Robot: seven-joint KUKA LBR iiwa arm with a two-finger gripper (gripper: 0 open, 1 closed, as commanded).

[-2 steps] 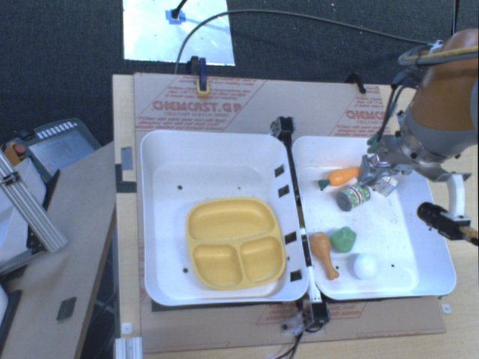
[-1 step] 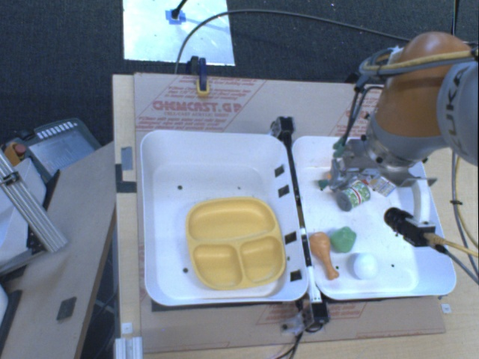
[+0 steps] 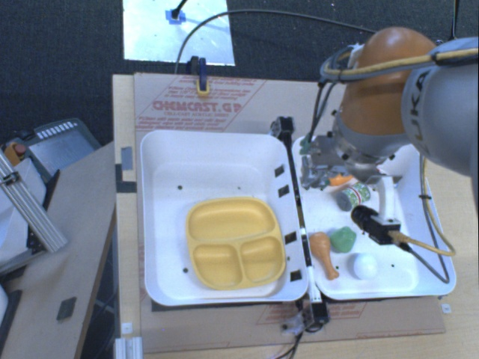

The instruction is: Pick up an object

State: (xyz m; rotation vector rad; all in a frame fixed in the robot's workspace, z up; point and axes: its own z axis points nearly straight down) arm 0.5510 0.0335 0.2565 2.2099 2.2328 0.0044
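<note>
My gripper (image 3: 317, 172) hangs low over the back left part of the right bin (image 3: 419, 271), close to the divider between the bins. A small orange piece (image 3: 341, 179) lies just to its right, partly covered by the wrist. Beside that is a small can (image 3: 353, 195) with a green, white and red label, lying on its side. Nearer the front lie a green lump (image 3: 343, 238), a tan drumstick-shaped toy (image 3: 323, 253) and a white ball (image 3: 365, 265). I see nothing held in the gripper.
The left bin (image 3: 165, 163) holds a yellow divided plate (image 3: 236, 241) toward its front right. The arm's orange band and grey body cover the back right of the right bin. A cardboard sheet (image 3: 198, 103) lies beneath both bins.
</note>
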